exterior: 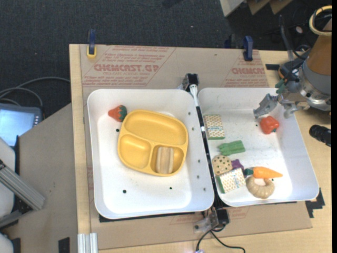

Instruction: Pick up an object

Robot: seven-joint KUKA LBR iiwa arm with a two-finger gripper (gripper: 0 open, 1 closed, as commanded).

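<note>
Gripper [267, 106] stood over right bin [303, 157] | finger state could not be told | red toy [269, 124] lay just below-left of its tip

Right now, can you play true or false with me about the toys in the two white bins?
1. The yellow divided plate sits in the left bin. True.
2. The strawberry lies on the yellow plate. False: it lies on the bin floor, by the plate's upper left edge.
3. The carrot is in the right bin, near its front edge. True.
4. The pincer is over the left bin. False: it is over the right bin, close above the red toy.
5. One section of the yellow plate holds a pale piece of toy food. True.
6. The green toy is in the left bin. False: it is in the right bin.
</note>
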